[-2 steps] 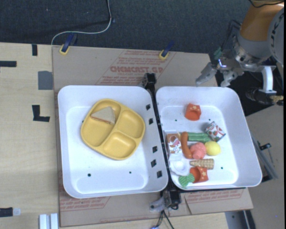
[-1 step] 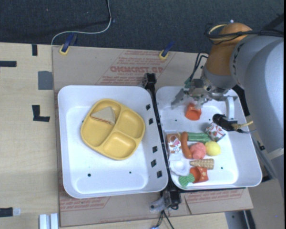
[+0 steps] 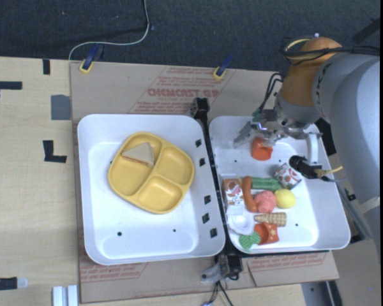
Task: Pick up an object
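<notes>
Arm (image 3: pixel 335 101): grey with an orange band, reaching in from the right; its bulk covers the right bin's upper right corner and part of its far rim.
Gripper (image 3: pixel 263 134): low over the upper part of the right bin, just above an orange-red object; its metal parts blur together and I cannot tell how it is set, or whether it grips anything.
Orange-red object (image 3: pixel 262 150): on the right bin's floor directly under the gripper, its top edge touching or hidden by the gripper; shape hard to read.
Right bin (image 3: pixel 329 234): white, holding a cluster of toy foods in its lower half.
Cluster: a sausage (image 3: pixel 248 193), a green piece (image 3: pixel 264 183), a pink ball (image 3: pixel 265 201), a yellow ball (image 3: pixel 285 199), a wafer cone (image 3: pixel 270 219), a red-and-green piece (image 3: pixel 260 234); several overlap, so outlines are partly hidden.
Small packet (image 3: pixel 287 175): red and white, near the right wall, print too small to read.
Left bin (image 3: pixel 96 234): white, with a yellow divided plate (image 3: pixel 166 183).
Sandwich piece (image 3: pixel 140 153): in the plate's upper left compartment.
Cardboard sheet (image 3: pixel 172 91): under both bins, red print partly covered.
</notes>
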Controlling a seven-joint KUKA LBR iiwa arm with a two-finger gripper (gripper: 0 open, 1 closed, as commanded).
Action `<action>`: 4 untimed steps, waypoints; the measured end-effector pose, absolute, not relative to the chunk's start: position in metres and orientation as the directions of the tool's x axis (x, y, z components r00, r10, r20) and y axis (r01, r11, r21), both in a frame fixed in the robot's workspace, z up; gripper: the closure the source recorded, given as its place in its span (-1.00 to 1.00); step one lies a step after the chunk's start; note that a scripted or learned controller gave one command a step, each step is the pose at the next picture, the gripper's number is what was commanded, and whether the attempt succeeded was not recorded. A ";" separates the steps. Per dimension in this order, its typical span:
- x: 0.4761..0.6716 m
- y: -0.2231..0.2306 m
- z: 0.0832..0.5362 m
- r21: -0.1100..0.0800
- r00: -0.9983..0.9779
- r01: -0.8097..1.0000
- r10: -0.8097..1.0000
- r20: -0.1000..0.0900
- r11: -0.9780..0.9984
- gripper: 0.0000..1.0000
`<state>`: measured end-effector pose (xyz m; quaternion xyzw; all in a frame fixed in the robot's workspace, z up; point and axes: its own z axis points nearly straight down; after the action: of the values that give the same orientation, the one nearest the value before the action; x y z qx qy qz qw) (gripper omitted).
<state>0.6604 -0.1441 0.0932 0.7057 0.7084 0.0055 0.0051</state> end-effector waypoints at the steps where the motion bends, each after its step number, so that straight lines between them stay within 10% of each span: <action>1: 0.663 -0.148 0.109 0.029 -0.006 1.000 1.000 -0.014 0.006 1.00; 2: 0.663 -0.147 0.108 0.028 -0.006 1.000 1.000 -0.013 0.006 -1.00; 4: 0.674 -0.155 0.095 0.017 -0.002 1.000 1.000 -0.008 0.002 -1.00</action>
<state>0.6738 -0.1551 0.0954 0.7063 0.7079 0.0032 0.0087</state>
